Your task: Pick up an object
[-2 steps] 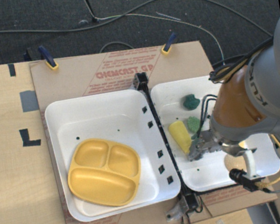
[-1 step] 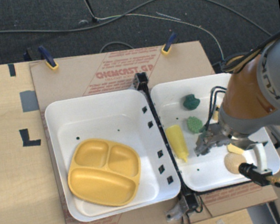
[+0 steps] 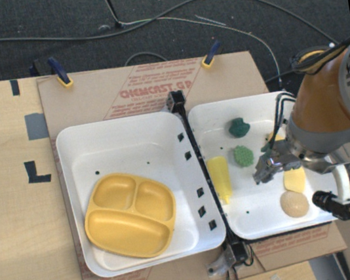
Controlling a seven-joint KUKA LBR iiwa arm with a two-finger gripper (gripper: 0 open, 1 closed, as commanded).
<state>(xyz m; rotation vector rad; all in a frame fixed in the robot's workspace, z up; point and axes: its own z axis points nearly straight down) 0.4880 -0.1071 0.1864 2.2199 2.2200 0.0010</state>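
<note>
End effector (image 3: 267,168) low in right white bin (image 3: 243,227); finger state impossible to tell. Best centred squarely over small green bumpy toy (image 3: 243,155) just beside, clear of pale yellow block (image 3: 295,180).

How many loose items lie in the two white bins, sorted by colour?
Yellow: 3 – divided plate, long yellow piece, pale yellow block
Green: 2 – dark green item, bumpy green item
Beige: 1 – round beige item
Total: 6
</note>
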